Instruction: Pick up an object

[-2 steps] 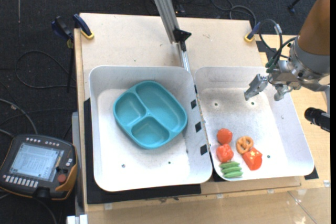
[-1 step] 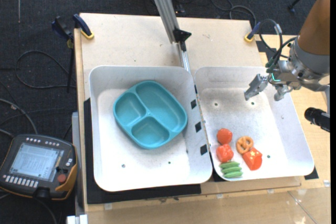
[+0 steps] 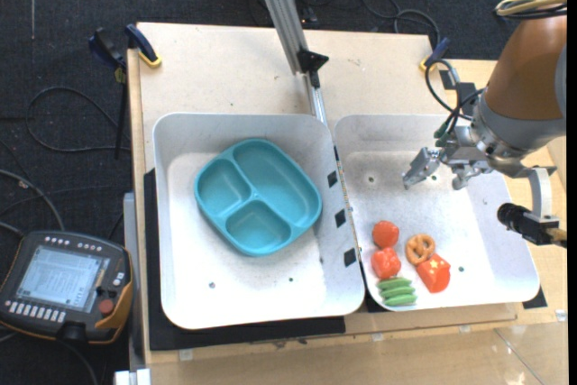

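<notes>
We see the divided tray [image 3: 258, 208] in the left bin [image 3: 180, 284]; right of that tray, the other bin [image 3: 505, 266] has five food pieces [image 3: 407, 264] clustered at its near edge.

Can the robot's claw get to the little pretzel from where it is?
Probably yes. The gripper hangs above the right bin, and the pretzel lies in that same bin nearer the camera, uncovered, with bare floor between. The red pieces beside it could get bumped.
</notes>
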